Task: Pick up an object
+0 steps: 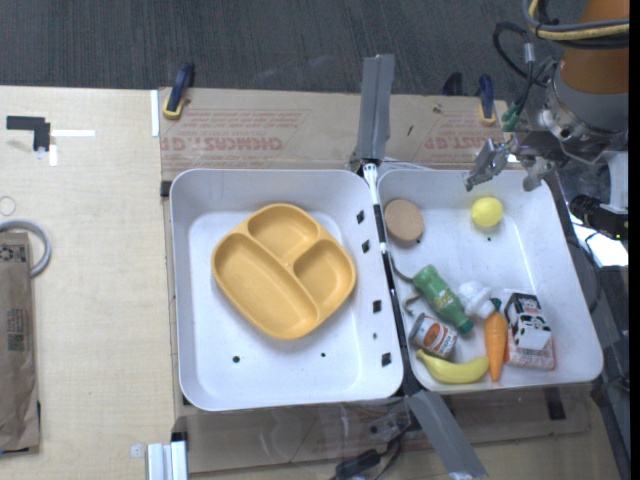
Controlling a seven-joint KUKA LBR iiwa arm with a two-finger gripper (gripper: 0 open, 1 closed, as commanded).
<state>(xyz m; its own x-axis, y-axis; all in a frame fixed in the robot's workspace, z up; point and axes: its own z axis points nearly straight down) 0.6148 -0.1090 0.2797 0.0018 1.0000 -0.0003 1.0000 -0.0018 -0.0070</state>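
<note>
Gripper: the gripper (508, 165) hangs over the right bin's (572, 268) far rim at 1 o'clock of that bin, fingers spread apart, nothing between them.
Nearest object: a yellow ball (486, 212) lies just toward 7 o'clock of the fingers, apart from them.
Other candidates: brown disc (404, 220) at 10 o'clock of the bin; green bottle (441, 297), can (433, 336), carrot (495, 340), banana (453, 368), carton (529, 330) toward 6 o'clock.
Left bin: the left bin (200, 368) bears a yellow divided plate (283, 282).
Progress: nothing is lifted; by my judgement descent, closing and raising are all left.

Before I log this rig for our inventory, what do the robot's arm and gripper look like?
The arm is grey metal with a bright orange band at the top right. Black cables, one with a yellow stripe, loop around the wrist. Below sits a grey and silver two-finger gripper with slim dark metal fingers and a small green part beside it.
</note>
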